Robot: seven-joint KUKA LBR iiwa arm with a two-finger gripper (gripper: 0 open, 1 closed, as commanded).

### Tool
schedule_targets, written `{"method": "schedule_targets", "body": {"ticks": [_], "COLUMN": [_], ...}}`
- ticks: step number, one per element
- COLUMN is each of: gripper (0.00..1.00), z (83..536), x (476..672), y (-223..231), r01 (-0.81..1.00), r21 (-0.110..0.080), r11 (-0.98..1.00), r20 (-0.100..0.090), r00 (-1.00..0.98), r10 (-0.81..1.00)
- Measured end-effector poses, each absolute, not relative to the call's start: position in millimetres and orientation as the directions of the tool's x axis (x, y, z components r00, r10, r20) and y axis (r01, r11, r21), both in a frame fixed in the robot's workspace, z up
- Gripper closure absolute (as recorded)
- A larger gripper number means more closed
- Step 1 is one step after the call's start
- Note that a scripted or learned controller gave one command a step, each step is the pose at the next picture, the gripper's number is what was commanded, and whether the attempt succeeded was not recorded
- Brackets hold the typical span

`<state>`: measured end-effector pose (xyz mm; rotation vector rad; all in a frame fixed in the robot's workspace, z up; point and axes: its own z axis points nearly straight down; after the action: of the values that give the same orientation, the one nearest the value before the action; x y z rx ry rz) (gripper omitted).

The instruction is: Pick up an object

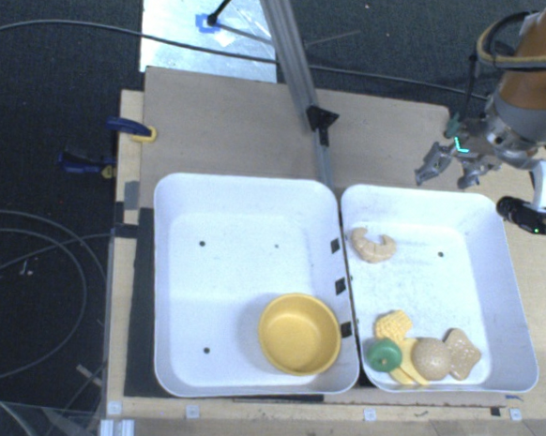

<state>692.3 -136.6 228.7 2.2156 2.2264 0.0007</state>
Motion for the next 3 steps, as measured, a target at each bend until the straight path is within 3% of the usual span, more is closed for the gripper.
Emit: {"method": "schedule_targets", "body": {"ticks": [1, 3], "gripper": [0.0, 0.0], "z": [230, 125], "x": [692.7, 688.3], "y": [-137, -129], "r01": [1.0, 1.0], "r21": [0.003, -0.001], "r11": [0.005, 0.009], "r20": [0.0, -0.001], "r00": [-0.005, -0.009], "r10": [1.0, 1.0]}}
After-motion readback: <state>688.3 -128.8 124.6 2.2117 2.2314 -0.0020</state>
